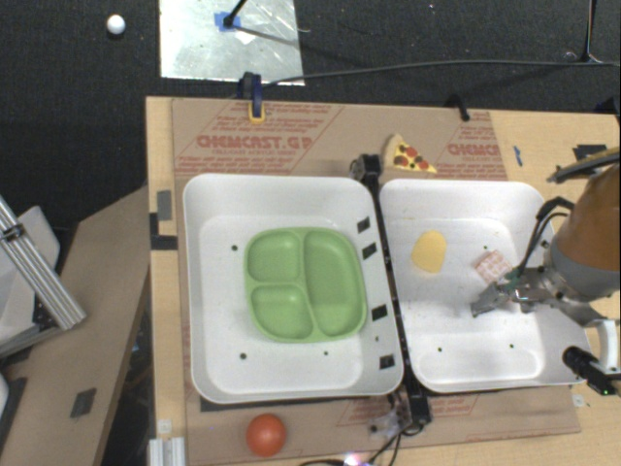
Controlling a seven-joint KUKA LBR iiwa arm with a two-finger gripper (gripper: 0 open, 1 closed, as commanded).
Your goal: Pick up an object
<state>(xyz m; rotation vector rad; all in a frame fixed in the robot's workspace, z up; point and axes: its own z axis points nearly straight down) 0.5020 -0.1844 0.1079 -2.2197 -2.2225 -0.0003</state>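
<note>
1. a tan bench top (pixel 291 124) printed with red lettering bears two shallow white bins side by side, with dark floor around it.
2. one left bin (pixel 209 260) holds one green divided plate (pixel 305 283) with three compartments.
3. one right bin (pixel 466 357) holds two things: a yellow oval object (pixel 429 250) toward its far left, and a small pink-and-white object (pixel 490 262) just right of it.
4. outside the bins lie one pizza-slice toy (pixel 409 155) at the far edge and one orange ball (pixel 265 434) at the near edge.
5. one gripper (pixel 490 300) reaches in from the right, low over the right bin, just near of the pink-and-white object; i cannot tell its opening, and nothing shows in it.
6. one shiny sheet (pixel 228 27) and one small white ball (pixel 116 24) lie on the far floor.
</note>
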